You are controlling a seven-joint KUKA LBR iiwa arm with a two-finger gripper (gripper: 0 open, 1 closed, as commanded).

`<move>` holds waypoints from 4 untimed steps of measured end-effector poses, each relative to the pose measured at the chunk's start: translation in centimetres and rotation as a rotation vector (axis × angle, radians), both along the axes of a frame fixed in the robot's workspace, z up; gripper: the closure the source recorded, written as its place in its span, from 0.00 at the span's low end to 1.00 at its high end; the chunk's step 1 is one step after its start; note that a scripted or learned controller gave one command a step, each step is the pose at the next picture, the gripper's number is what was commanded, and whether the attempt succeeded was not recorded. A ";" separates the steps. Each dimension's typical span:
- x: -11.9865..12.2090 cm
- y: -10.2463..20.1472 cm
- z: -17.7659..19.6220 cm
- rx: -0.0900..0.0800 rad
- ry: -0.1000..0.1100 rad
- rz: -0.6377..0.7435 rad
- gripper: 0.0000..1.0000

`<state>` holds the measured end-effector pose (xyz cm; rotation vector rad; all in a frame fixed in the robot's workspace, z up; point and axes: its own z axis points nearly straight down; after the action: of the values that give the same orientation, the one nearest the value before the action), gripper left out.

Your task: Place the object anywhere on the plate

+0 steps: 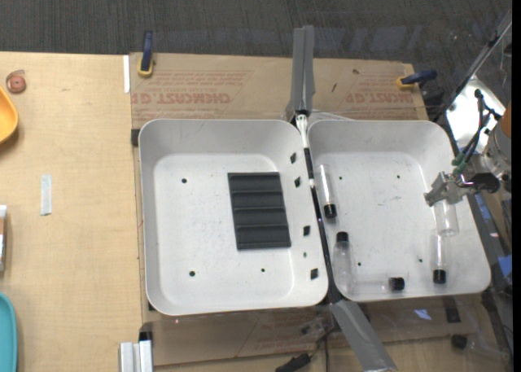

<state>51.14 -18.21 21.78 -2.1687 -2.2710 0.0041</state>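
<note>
The plate is a black ridged rectangle lying flat in the middle of the left bin. Several clear tubes with black caps lie in the right bin: one tube along its left wall, a second tube just below it, and a small capped piece at the front wall. My gripper hangs over the right bin's right side. Directly under it a clear tube reaches down toward a black cap. Whether the gripper touches that tube is unclear.
A metal divider bar runs between the bins at the back. Cardboard lies under both bins, held by clamps. The wooden table at left carries small items at its edges.
</note>
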 end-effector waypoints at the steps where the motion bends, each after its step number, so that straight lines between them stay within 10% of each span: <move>1: 1.7 6.4 2.5 0.000 -0.001 0.103 1.00; 3: 2.1 23.3 -1.6 0.003 0.001 0.821 1.00; 4: -3.4 27.7 0.1 0.002 0.002 0.732 1.00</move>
<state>47.78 9.50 21.84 -1.2120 -2.8950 0.0045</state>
